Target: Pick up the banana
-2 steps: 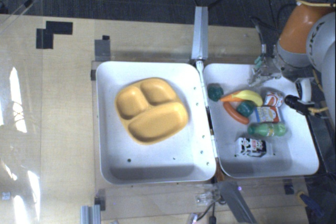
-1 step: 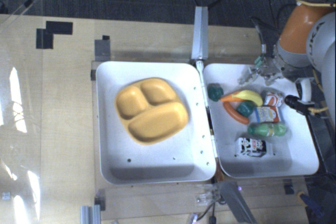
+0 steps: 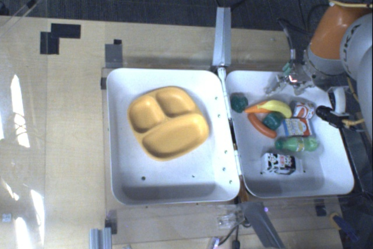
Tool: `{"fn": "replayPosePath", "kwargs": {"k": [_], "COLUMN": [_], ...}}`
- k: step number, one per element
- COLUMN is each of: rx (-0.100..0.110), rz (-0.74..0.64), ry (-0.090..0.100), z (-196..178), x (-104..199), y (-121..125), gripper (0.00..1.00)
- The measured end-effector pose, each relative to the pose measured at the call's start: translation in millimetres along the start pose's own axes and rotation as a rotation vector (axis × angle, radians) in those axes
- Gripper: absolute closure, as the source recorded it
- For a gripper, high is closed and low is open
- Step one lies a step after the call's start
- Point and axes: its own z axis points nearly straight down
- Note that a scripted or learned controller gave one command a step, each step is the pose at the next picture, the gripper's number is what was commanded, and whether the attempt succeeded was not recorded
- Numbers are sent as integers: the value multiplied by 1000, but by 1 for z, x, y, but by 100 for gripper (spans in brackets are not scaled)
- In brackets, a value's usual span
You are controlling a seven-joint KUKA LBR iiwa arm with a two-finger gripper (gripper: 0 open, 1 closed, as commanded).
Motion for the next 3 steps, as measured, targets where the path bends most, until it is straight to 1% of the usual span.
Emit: {"fn": "replayPosePath", "kwargs": {"k": [1,2,3], "rx": [13,3,4], "rz": [168,166,166], "ry": [3,4,4], "z": [15,2,2], "x": [2,3,3], "y": [-25,-22,-22], "gripper": [0,100,0]}}
